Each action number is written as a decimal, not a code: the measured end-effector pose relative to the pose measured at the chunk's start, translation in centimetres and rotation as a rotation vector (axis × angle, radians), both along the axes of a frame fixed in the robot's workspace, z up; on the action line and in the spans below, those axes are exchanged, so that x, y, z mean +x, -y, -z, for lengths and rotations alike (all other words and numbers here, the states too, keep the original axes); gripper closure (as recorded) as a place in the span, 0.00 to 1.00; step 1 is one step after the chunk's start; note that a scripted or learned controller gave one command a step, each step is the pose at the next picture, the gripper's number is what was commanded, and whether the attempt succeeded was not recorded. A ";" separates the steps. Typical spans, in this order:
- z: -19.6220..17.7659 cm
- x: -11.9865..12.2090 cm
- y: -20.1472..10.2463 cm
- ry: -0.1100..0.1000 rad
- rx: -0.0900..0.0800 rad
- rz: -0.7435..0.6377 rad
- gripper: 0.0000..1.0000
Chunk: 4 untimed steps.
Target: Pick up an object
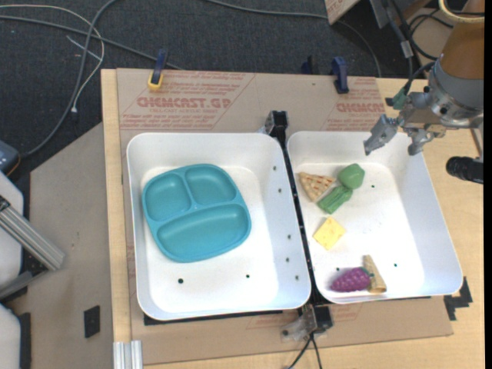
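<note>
Cardboard-topped counter carries both bins; the claw hovers open and apparently empty at the right bin's far edge, approaching; next, descend onto the green toy.

Right bin holds green vegetable, pizza wedge, yellow cheese and purple grapes.
</note>
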<state>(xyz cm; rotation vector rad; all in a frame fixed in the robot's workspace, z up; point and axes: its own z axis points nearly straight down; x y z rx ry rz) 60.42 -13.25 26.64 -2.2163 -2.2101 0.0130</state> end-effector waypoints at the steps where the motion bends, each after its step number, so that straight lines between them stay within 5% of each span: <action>1: -0.8 0.2 0.0 0.013 -0.002 -0.003 0.00; 4: 14.5 -1.2 -0.8 0.008 0.000 -0.003 0.00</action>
